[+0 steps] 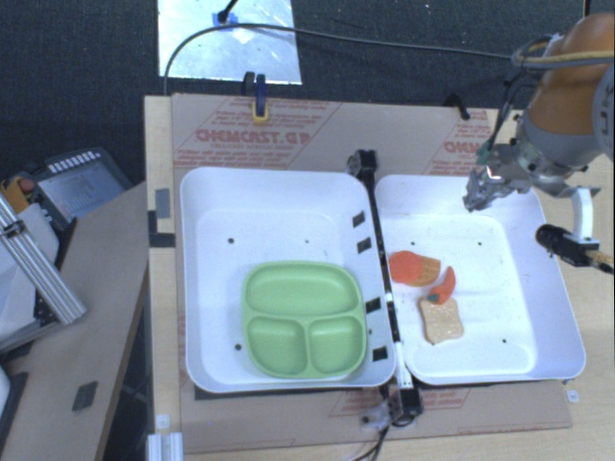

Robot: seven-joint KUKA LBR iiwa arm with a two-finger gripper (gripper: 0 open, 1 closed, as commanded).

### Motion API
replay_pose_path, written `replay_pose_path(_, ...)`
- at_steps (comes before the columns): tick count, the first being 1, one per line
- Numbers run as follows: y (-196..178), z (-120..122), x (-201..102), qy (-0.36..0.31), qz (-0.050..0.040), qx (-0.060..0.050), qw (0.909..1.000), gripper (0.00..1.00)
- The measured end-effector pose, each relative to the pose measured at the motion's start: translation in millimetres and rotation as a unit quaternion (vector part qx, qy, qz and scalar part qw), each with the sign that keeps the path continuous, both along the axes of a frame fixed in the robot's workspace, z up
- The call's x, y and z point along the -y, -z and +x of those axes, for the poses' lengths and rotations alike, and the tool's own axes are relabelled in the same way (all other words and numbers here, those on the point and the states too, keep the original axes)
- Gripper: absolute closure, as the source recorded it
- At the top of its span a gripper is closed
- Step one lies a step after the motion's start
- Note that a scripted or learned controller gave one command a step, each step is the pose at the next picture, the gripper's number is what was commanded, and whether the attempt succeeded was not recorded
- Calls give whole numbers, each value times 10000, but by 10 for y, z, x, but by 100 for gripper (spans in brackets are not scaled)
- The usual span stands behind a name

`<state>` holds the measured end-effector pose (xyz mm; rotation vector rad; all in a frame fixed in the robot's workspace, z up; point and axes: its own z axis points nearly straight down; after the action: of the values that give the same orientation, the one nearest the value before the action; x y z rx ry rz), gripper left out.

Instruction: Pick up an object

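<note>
The gripper [478, 198] (fingers unreadable from here) hangs over the right bin [538, 353]; orange piece [414, 268] lies toward seven o'clock.

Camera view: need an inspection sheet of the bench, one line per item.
Surface: two white bins side by side on brown board.
Job's things: orange piece, red-orange piece, tan toast-like piece, clustered in right bin near divider.
Clutter: green divided tray in left bin.
Grippers: gripper over right bin's far edge, away from pieces.
Cables: black cable beyond bins.
Surroundings: silver sheet, dark floor.
</note>
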<state>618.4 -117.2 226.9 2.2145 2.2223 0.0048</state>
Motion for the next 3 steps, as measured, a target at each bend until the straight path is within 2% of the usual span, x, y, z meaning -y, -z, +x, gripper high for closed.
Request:
replay_pose_path(1, 101, -148, -511, -21, 11, -31, 10000, 100)
replay_pose_path(3, 46, -463, -1437, -24, 12, -33, 10000, 100)
